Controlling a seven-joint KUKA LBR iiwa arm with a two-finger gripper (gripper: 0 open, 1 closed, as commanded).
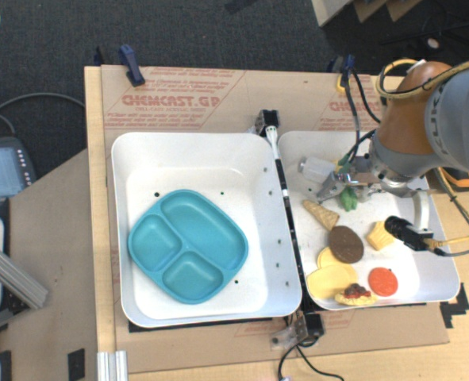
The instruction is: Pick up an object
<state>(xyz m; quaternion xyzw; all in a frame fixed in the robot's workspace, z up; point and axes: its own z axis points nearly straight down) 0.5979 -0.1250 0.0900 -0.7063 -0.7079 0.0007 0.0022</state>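
white plastic, two shallow bins side by side on a tan board (186, 94) with red lettering.

left bin (139, 161): holds one teal divided plate (188, 244) with three compartments, lying flat, turned at a slant, toward the near-left of the floor. nothing rests on the plate.

right bin (428, 272): holds a scatter of small toy foods.
- pale grey block (314, 167), far-left part of the bin, near the dividing wall.
- small green piece (348, 200), mid bin, just beside the gripper on its near side. cannot tell if they touch.
- tan cone-shaped wedge (320, 213), left side, point toward the divider.
- dark brown oval disc (346, 244), just nearer than the wedge.
- yellow cube (379, 236), right of the brown disc, apart from it.
- flat yellow slab (329, 280), near-left corner, its top edge touching or tucked under the brown disc.
- brown-and-yellow pastry piece (355, 294), lying on the slab's near edge.
- red round disc (383, 282), just right of the slab.

grey arm with orange band (413, 125) reaches in from the right, over the far half of the right bin. gripper (335, 182) is low, between the grey block and the green piece. whether it is spread or closed: cannot tell from this angle. nothing seen gripped.
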